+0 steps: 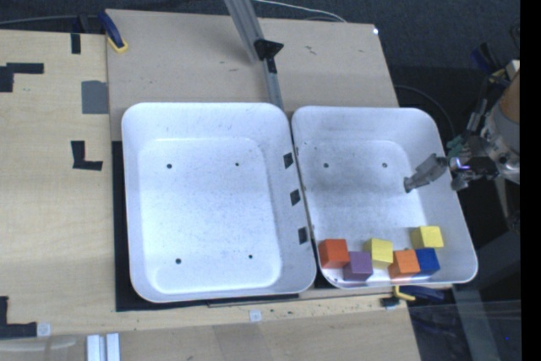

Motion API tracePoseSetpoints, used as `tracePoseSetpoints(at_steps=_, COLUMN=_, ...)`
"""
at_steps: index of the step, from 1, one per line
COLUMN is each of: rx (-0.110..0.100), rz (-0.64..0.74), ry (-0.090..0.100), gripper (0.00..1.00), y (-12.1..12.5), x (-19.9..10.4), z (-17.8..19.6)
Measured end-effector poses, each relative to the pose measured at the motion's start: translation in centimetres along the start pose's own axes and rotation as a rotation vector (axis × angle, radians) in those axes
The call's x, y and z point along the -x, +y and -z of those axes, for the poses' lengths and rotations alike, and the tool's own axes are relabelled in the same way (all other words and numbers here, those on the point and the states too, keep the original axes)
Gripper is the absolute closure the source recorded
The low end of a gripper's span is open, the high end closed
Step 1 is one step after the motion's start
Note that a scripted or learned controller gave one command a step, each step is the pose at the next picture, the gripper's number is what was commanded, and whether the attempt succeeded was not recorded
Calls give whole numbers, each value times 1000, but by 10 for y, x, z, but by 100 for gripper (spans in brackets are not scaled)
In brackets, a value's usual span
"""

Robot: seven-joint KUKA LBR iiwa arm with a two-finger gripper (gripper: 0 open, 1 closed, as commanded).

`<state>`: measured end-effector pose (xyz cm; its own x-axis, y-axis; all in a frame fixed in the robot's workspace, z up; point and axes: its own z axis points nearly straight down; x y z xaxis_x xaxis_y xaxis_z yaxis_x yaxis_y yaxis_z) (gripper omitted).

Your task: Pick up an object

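From the overhead camera, the tool (420, 177) hovers at the right bin's (355, 124) right rim, well above the bin floor; nothing sits between its tips, though whether they are spread cannot be told. The blocks cluster along the bin's near edge: orange block (333, 252), purple block (360, 264), two yellow blocks (381, 250) (429, 236), another orange (405, 263), a blue block (427, 261). They lie nearward of the tool, the right-hand yellow one closest. The left bin (144, 131) lies beside, on the surface (51, 182).

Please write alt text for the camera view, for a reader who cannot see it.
The gripper hangs over the right bin, above small coloured blocks clustered along its near edge. The left bin sits beside it.
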<state>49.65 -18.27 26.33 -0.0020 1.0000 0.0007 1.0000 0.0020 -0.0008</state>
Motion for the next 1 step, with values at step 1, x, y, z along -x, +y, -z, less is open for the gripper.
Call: tracePoseSetpoints(at_steps=1, rx=5, rz=1, ry=-1, gripper=0, y=-14, x=-7, z=52)
